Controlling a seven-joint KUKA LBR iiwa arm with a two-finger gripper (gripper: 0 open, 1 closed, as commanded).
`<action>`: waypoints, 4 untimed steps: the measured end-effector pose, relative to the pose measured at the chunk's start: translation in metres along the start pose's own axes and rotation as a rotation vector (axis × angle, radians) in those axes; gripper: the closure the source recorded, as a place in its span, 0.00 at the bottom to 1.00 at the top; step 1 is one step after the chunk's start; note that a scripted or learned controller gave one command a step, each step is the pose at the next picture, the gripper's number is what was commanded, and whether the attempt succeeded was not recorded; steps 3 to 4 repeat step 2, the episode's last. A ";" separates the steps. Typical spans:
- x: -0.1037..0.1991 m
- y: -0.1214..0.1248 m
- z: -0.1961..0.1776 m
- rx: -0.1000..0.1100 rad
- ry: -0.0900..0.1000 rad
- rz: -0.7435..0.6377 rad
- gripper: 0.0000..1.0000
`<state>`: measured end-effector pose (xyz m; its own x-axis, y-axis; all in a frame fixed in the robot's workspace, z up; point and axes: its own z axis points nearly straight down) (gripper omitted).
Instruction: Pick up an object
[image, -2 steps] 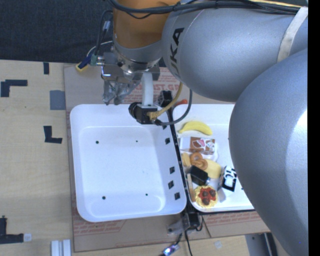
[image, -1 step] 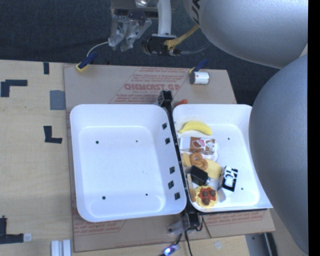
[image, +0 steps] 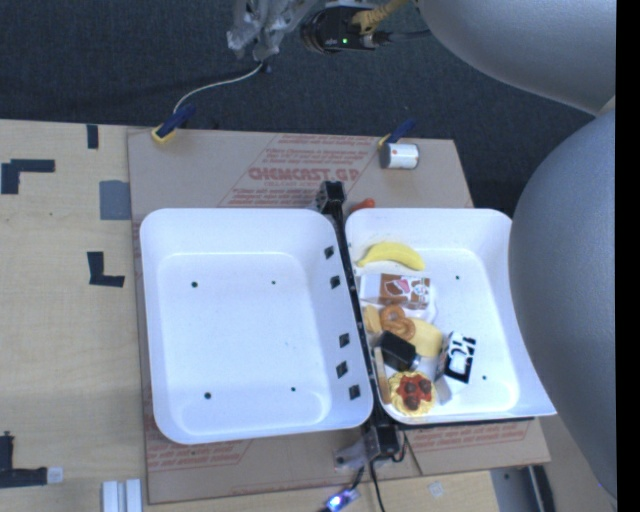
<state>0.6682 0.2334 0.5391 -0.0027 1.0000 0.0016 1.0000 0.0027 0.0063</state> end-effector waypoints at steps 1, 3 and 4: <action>-0.001 -0.003 0.221 0.022 -0.008 0.002 1.00; 0.000 0.000 0.063 -0.008 0.004 -0.001 1.00; 0.000 0.000 0.063 -0.008 0.004 -0.001 1.00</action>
